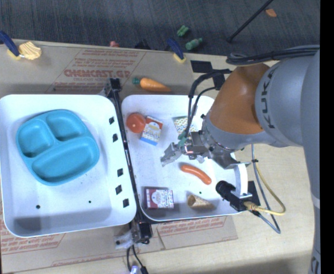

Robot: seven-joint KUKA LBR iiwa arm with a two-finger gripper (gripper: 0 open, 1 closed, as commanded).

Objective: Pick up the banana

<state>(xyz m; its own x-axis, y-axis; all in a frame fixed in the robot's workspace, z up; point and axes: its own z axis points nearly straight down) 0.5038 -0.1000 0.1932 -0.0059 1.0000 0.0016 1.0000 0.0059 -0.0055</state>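
My gripper (pixel 170 152) hangs over the middle of the right bin (pixel 133 153), pointing left. It sits just above and to the left of a red-orange sausage (pixel 195 173), with bare bin floor beneath its tip. The grey arm with its orange band (pixel 241 104) covers the bin's right part and hides what lies under it.
The right bin also holds a red tomato (pixel 135 121), a small carton (pixel 152 132), a brown box (pixel 157 198), a tan bread piece (pixel 201 201) and a green-patterned item (pixel 181 124). A blue divided plate (pixel 58 144) fills the left bin (pixel 7 210). A carrot (pixel 152 84) lies on the cardboard behind.
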